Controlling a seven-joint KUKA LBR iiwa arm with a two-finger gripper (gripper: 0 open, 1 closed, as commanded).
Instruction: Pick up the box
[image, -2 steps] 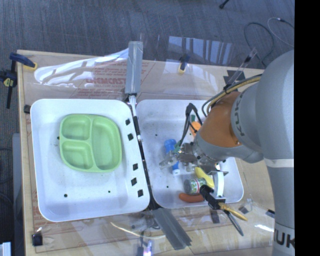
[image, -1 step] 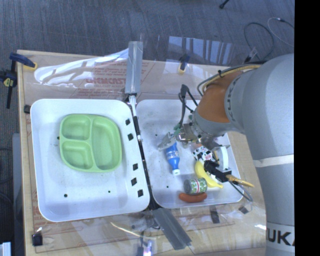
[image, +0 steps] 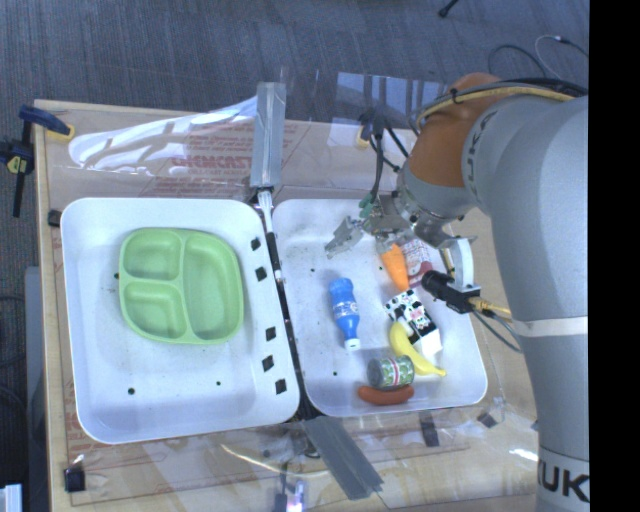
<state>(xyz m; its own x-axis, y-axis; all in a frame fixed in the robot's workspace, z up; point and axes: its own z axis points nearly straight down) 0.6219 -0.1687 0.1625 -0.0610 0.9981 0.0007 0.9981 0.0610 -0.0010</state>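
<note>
**Box hemmed in, right bin**

Nearest the camera, a sausage (image: 386, 395) and can (image: 391, 372) line the front wall. Behind them the box (image: 414, 322), black-and-white patterned, lies tilted over a banana (image: 410, 352), bottle (image: 344, 311) to its left, carrot (image: 396, 265) beyond. Farther back, the gripper (image: 350, 232) hovers over bare floor, fingers spread, pinching nothing. Left bin (image: 90, 400): green tray (image: 181, 284).

There's the bench (image: 150, 440), wood-edged under a clear sheet, carrying two white bins: the left bin (image: 90, 390) touching the right bin (image: 320, 230) at its side. Behind the left bin lies a crumpled plastic bag (image: 160, 145), flat on the bench.
</note>
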